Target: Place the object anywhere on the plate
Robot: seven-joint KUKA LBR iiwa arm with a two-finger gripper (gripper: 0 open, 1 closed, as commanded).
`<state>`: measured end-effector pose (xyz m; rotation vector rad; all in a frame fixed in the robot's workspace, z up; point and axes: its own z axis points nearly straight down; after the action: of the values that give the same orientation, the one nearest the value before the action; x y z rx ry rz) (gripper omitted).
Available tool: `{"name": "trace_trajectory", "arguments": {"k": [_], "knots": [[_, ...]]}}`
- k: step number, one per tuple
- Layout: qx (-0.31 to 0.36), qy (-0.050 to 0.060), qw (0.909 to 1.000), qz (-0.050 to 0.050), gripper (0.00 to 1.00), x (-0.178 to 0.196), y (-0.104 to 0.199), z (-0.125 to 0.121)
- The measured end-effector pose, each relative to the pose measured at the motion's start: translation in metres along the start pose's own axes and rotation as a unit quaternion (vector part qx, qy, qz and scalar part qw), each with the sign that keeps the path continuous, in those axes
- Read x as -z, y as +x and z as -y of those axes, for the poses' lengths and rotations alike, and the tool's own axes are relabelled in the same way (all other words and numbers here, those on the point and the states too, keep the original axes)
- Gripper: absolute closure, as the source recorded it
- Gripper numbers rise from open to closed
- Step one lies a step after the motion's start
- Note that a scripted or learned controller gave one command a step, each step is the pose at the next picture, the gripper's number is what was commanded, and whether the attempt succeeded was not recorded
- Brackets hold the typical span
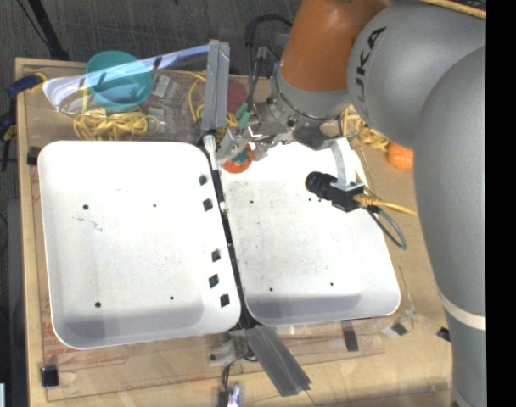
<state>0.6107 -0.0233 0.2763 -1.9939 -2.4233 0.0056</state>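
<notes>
My gripper [241, 145] is down at the far left corner of the right bin [326, 253], close to the divider between the two bins. A small orange-red object [236, 165] lies just under and in front of it, on the bin floor against the corner. The grey arm with its orange band [326, 32] covers the back of this bin. A black camera unit [333, 190] hangs from the wrist over the bin's middle.
The left bin [122, 244] lies beside it. Behind the bins sit a teal bowl [118, 79], tangled yellow cord [109, 124] and clear plastic wrap. An orange item [400, 156] rests at the right, beyond the bin's edge.
</notes>
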Motion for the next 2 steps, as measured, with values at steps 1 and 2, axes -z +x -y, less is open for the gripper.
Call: {"name": "trace_trajectory", "arguments": {"k": [1,2], "knots": [[-0.055,0.000,0.9985,0.000,1.00,-0.014,0.060,0.054],[-0.009,0.001,1.0000,0.000,1.00,-0.083,0.172,0.104]]}}
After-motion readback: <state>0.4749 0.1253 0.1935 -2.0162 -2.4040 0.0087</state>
